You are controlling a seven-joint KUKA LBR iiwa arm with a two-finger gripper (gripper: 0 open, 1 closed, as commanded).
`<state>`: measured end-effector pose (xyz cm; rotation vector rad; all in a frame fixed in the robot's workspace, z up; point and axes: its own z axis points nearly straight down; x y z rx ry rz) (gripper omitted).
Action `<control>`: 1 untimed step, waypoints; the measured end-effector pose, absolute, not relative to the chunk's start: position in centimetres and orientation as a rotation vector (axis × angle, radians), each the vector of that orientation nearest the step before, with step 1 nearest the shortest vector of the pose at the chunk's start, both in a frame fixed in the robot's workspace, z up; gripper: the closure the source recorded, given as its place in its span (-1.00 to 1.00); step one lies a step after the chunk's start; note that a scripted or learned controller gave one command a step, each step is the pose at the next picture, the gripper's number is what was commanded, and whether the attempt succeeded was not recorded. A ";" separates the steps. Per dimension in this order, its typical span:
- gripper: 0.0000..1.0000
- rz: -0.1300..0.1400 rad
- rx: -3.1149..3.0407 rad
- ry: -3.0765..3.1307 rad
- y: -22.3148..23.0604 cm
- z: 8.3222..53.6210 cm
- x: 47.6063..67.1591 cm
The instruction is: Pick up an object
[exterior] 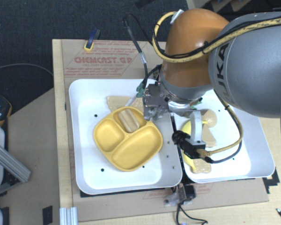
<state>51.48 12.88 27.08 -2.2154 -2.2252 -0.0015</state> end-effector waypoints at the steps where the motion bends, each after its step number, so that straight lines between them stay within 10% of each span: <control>1: 1.00 -0.018 -2.220 -2.232 19.5 31.9 60.3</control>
